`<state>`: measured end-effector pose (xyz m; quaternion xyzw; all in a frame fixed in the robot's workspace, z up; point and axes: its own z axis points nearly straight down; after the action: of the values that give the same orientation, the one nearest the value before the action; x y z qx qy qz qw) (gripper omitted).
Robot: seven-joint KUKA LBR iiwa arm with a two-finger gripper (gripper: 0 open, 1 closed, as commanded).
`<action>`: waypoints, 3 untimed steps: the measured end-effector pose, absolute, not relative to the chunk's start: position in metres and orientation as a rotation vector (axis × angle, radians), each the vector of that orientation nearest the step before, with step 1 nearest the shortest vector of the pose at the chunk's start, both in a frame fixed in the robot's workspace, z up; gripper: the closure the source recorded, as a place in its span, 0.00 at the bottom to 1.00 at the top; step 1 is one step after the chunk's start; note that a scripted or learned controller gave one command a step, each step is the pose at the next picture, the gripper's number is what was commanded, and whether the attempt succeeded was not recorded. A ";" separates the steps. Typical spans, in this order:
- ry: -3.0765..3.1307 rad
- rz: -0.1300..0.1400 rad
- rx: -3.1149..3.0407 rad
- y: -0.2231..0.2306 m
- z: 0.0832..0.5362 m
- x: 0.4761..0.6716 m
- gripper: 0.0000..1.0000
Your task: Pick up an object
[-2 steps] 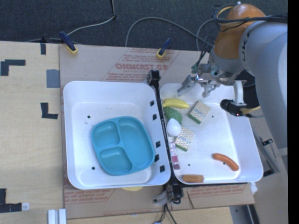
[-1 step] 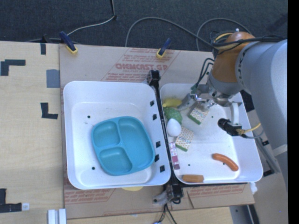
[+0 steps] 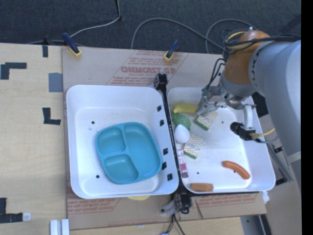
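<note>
My gripper (image 3: 204, 109) hangs over the back of the right bin (image 3: 254, 153), just right of a yellow banana (image 3: 184, 108). Directly below it lies a checkered sandwich wedge (image 3: 206, 121), very close to or touching it; I cannot tell whether it is held. A green item (image 3: 180, 120) and a white egg (image 3: 182, 133) lie by the bin's left wall. Beside the egg sits a second checkered wedge (image 3: 193, 146). Further forward are a red sausage (image 3: 236, 169) and an orange sausage (image 3: 202, 186).
A blue divided plate (image 3: 128, 152) lies in the left bin (image 3: 80, 131). A thin pink bar (image 3: 182, 163) rests along the right bin's left wall. The arm's grey body and orange band (image 3: 242, 58) cover the right bin's back right corner. A black fitting (image 3: 239, 129) juts over the bin.
</note>
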<state>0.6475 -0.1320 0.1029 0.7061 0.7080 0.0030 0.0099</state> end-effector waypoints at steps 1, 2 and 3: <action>2.210 0.011 2.204 -0.132 0.104 0.648 0.00; 2.227 -0.012 2.217 -0.134 0.092 0.662 0.00; 2.218 -0.020 2.222 -0.115 0.089 0.664 0.00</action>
<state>0.6643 -0.1155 0.0893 0.7078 0.7064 -0.0065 0.0007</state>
